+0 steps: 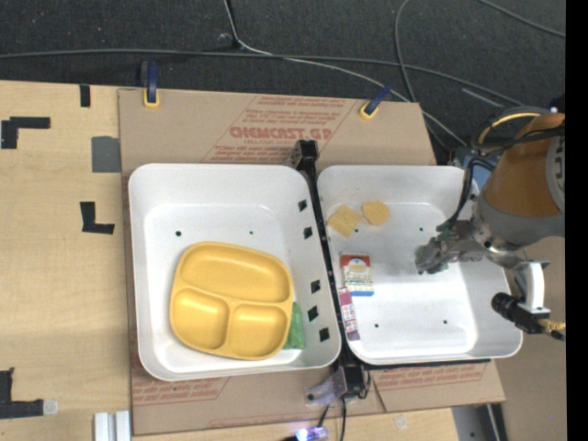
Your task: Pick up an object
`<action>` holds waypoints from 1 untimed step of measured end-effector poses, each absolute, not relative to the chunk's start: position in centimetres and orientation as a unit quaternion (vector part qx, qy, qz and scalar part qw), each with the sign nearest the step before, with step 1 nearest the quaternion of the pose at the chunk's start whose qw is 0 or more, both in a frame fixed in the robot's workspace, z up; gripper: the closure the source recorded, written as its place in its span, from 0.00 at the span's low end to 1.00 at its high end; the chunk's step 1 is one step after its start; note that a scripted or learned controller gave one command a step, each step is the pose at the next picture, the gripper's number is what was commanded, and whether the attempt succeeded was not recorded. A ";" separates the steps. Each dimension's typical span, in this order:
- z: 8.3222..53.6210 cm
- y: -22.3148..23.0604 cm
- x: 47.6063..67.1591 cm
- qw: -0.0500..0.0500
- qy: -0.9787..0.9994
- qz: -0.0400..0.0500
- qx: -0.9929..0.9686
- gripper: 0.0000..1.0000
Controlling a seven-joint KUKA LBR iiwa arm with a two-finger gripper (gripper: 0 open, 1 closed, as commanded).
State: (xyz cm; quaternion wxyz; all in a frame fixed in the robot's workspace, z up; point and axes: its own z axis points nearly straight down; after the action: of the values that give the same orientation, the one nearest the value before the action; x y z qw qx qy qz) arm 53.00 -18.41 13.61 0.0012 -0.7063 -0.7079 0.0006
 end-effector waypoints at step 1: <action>18.2 -17.7 53.6 -0.001 -0.708 -0.001 -0.706 1.00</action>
State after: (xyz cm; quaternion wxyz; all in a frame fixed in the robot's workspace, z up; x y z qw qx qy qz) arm 53.61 -17.67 18.23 -0.0015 -0.7062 -0.7080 -0.0011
